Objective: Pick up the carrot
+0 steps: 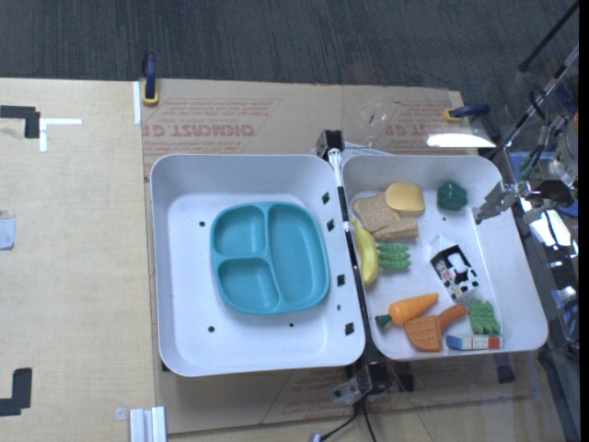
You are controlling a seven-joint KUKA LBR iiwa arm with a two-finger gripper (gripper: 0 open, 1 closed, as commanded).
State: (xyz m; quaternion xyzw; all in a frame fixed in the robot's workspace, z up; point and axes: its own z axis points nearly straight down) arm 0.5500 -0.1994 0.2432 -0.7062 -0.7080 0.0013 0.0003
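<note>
Across a pale wooden bench [74, 247], two white bins side by side: left bin [175, 274] holding a blue divided plate [270, 256], right bin [515, 284] crowded with toy food. At the right bin's far right rim, the gripper [492, 205], well apart from the target; open or closed, impossible to tell from here. Among the food, a slice of bread [382, 215] near the back, a banana [367, 254] along the left wall. Toward the front of the right bin, the carrot [412, 308], lying flat at a slight slant, green stub to the left, orange tip up and to the right, just beside an orange wedge [425, 334]. Probably light, stiff, smooth plastic, so likely to slip or roll under a pinch. Best taken across the thick middle of the orange body, away from the taper, clear of the wedge.
</note>
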